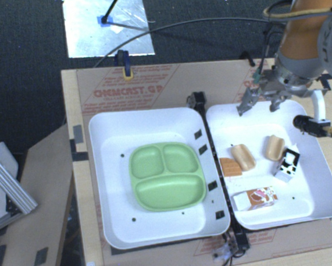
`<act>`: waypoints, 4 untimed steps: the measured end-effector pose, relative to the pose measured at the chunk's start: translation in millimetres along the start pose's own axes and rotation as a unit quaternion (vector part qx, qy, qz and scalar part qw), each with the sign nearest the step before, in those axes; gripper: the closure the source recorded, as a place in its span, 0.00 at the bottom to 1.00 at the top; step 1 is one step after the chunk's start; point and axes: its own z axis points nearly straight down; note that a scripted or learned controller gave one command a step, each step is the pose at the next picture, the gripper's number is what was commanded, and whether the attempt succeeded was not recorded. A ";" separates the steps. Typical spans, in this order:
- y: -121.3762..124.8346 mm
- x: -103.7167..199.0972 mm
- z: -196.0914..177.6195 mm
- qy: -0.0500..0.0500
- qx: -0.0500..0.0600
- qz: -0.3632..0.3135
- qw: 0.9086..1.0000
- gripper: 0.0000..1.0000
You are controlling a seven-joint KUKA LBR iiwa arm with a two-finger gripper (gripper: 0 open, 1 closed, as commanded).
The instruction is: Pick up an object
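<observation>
Arm (310, 25) above right bin's (324, 202) far rim

Bench (83, 184) with two white bins (107, 164)

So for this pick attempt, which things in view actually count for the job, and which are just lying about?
For the job:
gripper, open above the right bin
bread roll
second bread roll
cracker
black-and-white box
flat packet

Lying about:
green divided plate in the left bin
blue clamp
foil sheet
</observation>
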 end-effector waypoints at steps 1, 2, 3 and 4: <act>2.3 0.2 -7.7 -0.001 -0.006 -0.001 1.000 0.00; -0.7 -0.9 34.5 -0.001 -0.005 0.000 1.000 0.00; -9.7 -5.0 84.9 -0.001 -0.004 0.001 1.000 0.00; -9.6 -4.6 137.2 0.000 -0.004 0.001 1.000 0.00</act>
